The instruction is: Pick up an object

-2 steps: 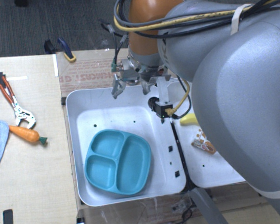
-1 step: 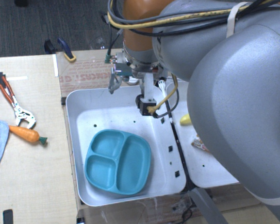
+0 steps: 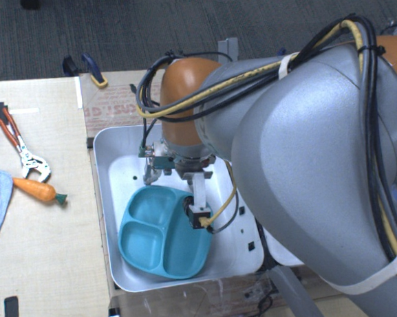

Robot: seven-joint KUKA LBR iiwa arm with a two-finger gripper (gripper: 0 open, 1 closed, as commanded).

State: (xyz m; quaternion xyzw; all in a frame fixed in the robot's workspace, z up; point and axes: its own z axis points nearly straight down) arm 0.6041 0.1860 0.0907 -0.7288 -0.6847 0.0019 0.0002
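Arm (image 3: pixel 308 145) angled down into bin (image 3: pixel 108 197); pincer (image 3: pixel 174 167) at teal plate (image 3: pixel 157 241) rim.

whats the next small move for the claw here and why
Probably a short drop straight down toward the near rim of the blue divided plate. The claw hovers over the plate's upper edge in the white bin, and the plate lies flat, so its rim looks the likeliest hold.

Arm reaching in from the right, wrist turned down.
The bulky grey arm (image 3: pixel 309 158) looms behind the gripper (image 3: pixel 177 166). The orange band (image 3: pixel 185 100) sits directly above the gripper, with black and yellow cables (image 3: pixel 247 77) looped around the band. The gripper is low and aimed downward.
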